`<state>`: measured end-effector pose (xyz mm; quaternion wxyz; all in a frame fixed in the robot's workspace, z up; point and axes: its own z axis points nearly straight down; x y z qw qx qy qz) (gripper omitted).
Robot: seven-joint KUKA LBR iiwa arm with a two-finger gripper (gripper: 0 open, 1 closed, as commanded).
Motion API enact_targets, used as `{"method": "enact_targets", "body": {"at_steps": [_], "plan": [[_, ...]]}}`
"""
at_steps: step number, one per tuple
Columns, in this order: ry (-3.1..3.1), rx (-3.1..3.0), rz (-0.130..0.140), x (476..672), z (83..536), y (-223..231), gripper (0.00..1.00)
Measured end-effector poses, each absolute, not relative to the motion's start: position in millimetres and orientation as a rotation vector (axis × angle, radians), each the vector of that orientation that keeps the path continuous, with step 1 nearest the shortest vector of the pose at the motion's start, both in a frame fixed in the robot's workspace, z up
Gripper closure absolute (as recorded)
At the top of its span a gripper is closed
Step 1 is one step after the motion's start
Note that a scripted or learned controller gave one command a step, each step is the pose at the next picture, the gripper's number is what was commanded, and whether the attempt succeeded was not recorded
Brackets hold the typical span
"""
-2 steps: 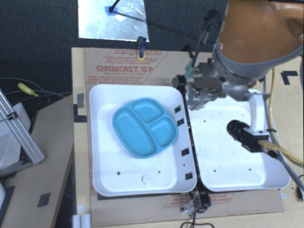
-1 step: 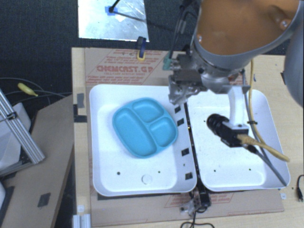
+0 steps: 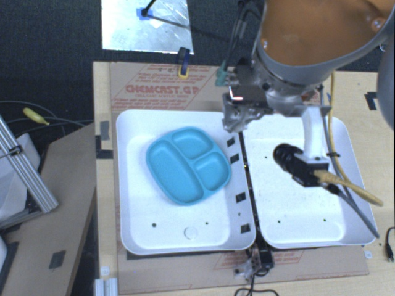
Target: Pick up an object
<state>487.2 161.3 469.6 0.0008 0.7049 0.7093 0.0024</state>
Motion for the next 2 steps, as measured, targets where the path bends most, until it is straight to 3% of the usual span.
{"method": "enact_targets", "body": {"at_steps": [2], "plan": [[2.234,2.203,0.014,488.5,492,161,1.0]]}}
